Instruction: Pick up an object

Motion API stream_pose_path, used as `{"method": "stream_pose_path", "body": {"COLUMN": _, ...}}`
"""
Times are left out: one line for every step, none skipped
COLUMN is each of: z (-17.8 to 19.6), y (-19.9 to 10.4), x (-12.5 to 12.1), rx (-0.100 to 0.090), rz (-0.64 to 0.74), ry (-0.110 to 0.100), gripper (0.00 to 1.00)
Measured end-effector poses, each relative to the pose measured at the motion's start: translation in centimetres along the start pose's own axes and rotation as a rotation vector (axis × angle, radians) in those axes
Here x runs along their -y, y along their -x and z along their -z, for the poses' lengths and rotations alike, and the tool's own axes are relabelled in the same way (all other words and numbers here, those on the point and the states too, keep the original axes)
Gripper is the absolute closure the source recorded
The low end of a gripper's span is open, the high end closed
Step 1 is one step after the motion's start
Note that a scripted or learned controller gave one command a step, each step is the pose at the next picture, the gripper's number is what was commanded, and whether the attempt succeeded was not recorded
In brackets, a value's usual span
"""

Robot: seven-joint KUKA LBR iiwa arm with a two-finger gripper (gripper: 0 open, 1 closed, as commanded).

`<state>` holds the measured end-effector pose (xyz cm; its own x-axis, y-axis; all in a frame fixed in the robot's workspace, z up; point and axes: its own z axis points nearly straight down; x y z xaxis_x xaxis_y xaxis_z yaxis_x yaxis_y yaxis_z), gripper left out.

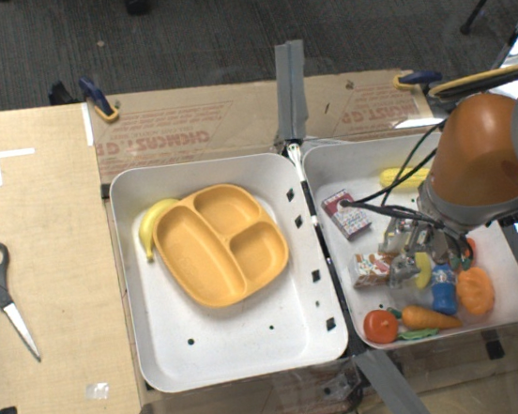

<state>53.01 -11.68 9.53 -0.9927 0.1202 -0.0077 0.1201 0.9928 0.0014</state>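
The gripper [415,258] hangs low in the right bin [339,238], below the arm's orange band [480,158]. Its metal parts blur into the clutter under it, so whether its fingers are spread or pressed together cannot be told, and nothing can be seen held between them.

Things crowd close around the gripper. A small yellow piece [423,270] and a blue bottle [443,293] lie just beside it on the near side. A crinkled snack packet [373,270] touches it on the left. Further left and toward the far wall lies a small red and white box [346,213], apart from the rest. Along the near wall of the bin sit a red tomato [381,326], a carrot [429,317] just beside it, and an orange lump [476,291] toward the right wall. A yellow thing [397,176] at the far side is partly hidden by black cables [399,194] and the arm.

The left bin [164,346], touching the right one, holds an orange divided plate [221,244], with a banana [152,223] tucked against its far left edge.

On the bench to the left lie scissors [3,292]. Blue clamps [98,97] grip the cardboard [173,127] behind the bins.
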Motion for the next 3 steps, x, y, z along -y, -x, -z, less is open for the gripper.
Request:
{"method": "stream_pose_path", "body": {"z": 0.0, "y": -3.8, "x": 10.4, "rx": 0.000, "rz": 0.042, "ry": -0.005, "gripper": 1.00}}
{"method": "stream_pose_path", "body": {"z": -0.2, "y": -3.9, "x": 10.2, "rx": -0.004, "rz": 0.045, "ry": -0.001, "gripper": 0.00}}
{"method": "stream_pose_path", "body": {"z": -0.2, "y": 2.9, "x": 6.5, "rx": -0.002, "rz": -0.058, "ry": -0.001, "gripper": 0.00}}
